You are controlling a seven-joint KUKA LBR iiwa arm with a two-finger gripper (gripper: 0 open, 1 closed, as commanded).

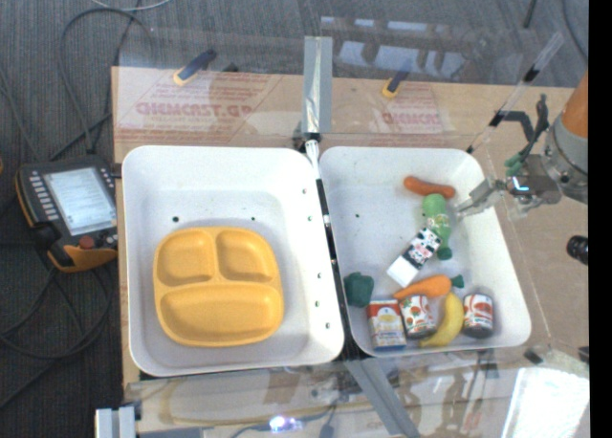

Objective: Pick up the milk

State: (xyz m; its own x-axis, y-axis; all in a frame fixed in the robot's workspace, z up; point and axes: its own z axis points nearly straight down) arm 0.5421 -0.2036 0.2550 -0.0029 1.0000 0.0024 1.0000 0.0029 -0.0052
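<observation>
The milk (417,253) is a small white carton with black cow patches. It lies on its side in the middle of the right bin (378,170), tilted with its top towards the upper right. My gripper (475,200) hangs over the bin's right rim and points left. It is above and to the right of the milk, apart from it, and nothing shows in its grasp. A green pear-shaped toy (435,208) lies between the gripper and the carton.
A red-orange sausage toy (427,187) lies near the back of the right bin. A carrot (424,287), a banana (443,323), two cans (477,314), a small box (385,322) and a dark green piece (359,288) crowd its front. The left bin holds a yellow divided plate (219,285).
</observation>
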